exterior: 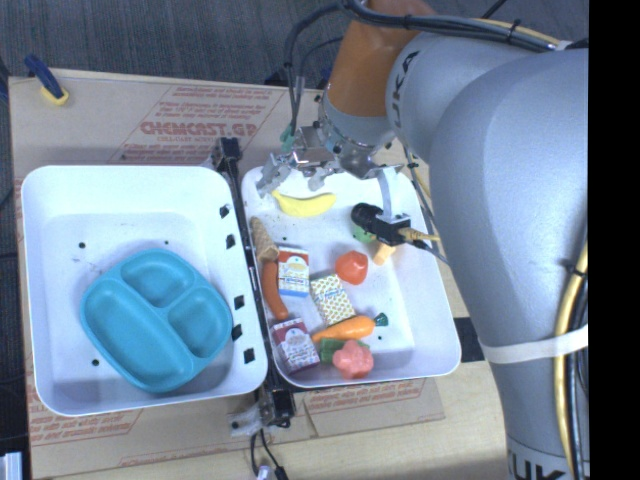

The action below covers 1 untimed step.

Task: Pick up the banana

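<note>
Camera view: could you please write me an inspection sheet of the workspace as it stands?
Surface: left bin and right bin, white, side by side on printed cardboard.
Job's things: banana lies at the far end of the right bin, apart from the other toys.
Clutter: blue divided plate in the left bin; sausage, carton, tomato, carrot and red box in the right bin.
Grippers: gripper close over the banana, jaws open, banana not gripped.
Cables: black cables run past the arm's orange band.
Surroundings: blue-and-yellow clamp at the cardboard's far left corner; dark floor beyond.
</note>
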Available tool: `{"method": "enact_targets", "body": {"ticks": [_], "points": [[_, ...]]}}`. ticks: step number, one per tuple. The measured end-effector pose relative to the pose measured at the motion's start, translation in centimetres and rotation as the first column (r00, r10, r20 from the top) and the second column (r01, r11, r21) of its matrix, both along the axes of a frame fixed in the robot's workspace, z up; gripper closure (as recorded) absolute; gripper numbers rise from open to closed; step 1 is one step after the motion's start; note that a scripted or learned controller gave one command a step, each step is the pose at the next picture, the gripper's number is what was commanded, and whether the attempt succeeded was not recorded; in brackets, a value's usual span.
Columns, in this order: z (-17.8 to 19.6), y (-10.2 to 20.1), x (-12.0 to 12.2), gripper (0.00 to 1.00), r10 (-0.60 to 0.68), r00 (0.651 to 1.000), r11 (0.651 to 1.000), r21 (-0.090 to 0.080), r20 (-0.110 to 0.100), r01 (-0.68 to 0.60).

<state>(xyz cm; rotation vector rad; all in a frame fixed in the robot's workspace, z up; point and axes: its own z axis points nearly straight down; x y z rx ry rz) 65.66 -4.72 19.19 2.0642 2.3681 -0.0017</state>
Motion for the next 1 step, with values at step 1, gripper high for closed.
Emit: {"method": "enact_targets", "body": {"ticks": [1], "points": [[0.00, -0.01, 0.00, 0.00, 0.000, 1.000, 1.000, 0.000, 0.000, 0.000]]}}
